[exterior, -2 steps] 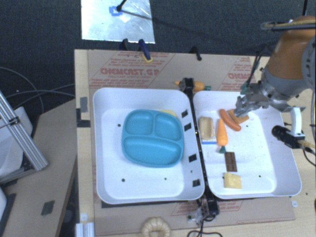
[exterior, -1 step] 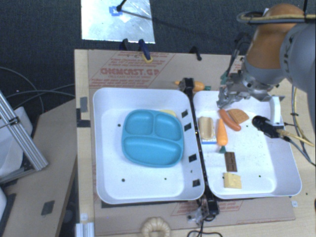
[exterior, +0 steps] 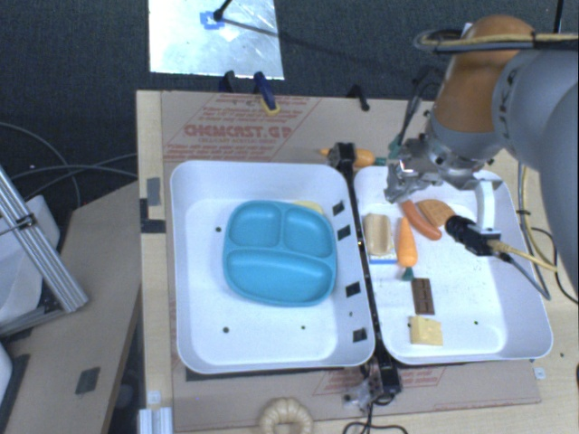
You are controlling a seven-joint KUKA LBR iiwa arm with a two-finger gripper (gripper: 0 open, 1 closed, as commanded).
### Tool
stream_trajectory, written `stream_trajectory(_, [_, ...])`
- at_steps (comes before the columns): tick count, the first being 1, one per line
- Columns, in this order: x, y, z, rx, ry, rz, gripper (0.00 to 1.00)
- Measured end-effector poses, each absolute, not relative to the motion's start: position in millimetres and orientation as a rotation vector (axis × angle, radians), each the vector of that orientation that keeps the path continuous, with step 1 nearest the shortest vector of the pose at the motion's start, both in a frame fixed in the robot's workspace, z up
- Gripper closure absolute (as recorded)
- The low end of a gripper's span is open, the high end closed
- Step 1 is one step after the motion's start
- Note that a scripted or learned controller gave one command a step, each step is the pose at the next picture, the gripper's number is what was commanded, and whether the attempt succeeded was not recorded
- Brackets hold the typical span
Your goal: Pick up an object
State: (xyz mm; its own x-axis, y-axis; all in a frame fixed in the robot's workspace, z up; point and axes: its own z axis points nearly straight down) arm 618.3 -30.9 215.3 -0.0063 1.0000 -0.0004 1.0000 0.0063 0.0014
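My gripper (exterior: 396, 191) hangs over the far left part of the right bin (exterior: 507, 333), just above the upper end of a red-orange sausage (exterior: 421, 220). A brown bread piece (exterior: 438, 210) lies right beside the sausage. To their left, an orange carrot (exterior: 406, 243) lies next to a pale bun (exterior: 377, 234). Nearer the front are a dark chocolate bar (exterior: 422, 296) and a pale yellow cheese block (exterior: 426, 331). I see nothing held in the gripper.
The left bin (exterior: 204, 324) holds a blue divided plate (exterior: 280, 252) with a yellow item (exterior: 308, 206) peeking out behind it. A small orange thing (exterior: 363, 158) sits beyond the bins' far edge. A beige ring (exterior: 285, 416) lies on the bench front.
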Motion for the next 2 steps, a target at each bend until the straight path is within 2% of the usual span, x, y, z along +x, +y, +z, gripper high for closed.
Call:
stream_trajectory(1, [630.0, -34.0, 228.7, 2.212, 2.228, 0.003, 1.0])
stream_trajectory(2, [622.6, -38.0, 234.4, 2.218, 2.222, 0.002, 1.0])
